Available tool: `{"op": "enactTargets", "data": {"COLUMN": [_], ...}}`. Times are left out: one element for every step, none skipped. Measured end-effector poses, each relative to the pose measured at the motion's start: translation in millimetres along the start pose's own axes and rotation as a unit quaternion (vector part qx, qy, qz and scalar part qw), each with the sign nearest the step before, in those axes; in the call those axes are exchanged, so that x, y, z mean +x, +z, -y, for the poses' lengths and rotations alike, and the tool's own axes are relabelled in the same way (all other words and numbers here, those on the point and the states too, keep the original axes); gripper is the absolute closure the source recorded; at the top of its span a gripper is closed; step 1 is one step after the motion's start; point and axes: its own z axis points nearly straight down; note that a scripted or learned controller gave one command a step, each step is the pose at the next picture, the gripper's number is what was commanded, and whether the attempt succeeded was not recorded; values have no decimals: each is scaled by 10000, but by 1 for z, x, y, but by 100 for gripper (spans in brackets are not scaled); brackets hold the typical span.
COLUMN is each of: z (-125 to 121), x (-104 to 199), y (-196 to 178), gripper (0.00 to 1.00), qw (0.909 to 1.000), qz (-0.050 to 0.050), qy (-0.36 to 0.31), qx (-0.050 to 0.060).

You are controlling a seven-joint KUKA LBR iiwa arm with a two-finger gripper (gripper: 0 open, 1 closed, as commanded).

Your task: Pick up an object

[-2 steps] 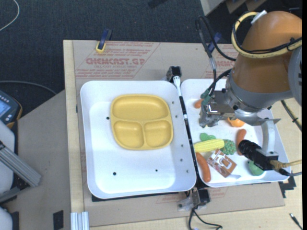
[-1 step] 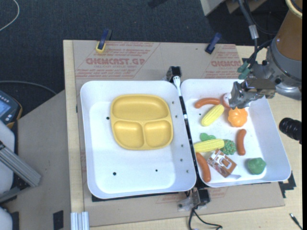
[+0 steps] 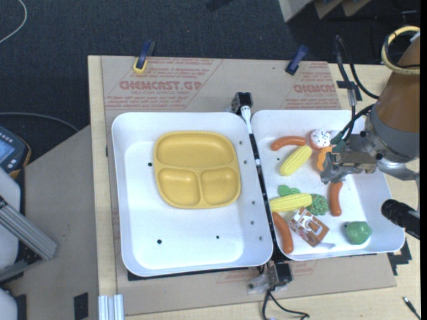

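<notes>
Bins sit side by side on the bench: the left bin holds a yellow divided plate in its upper middle, and the right bin holds a scatter of toy food. The gripper hangs over the middle of the right bin, toward its right edge, at the end of the grey arm with its orange band. Whether it is spread or closed cannot be told from this angle, and nothing is seen pinched in it.

Near the bin's top edge lie a red sausage, a white speckled ball and a corn cob. An orange piece sits just beside the gripper. Just below the gripper lies a second red sausage. Toward the left edge rests another corn cob with a green broccoli piece touching it. Along the bottom edge are a third sausage, a red-and-white packet and a green pepper near the bottom right corner.
</notes>
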Motion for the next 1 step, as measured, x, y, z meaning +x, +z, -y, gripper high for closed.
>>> {"op": "enactTargets", "data": {"z": [-1], "x": [43], "y": [-67], "gripper": [100], "qw": [9999], "qz": [-3], "qy": [-57], "qx": [-88]}}
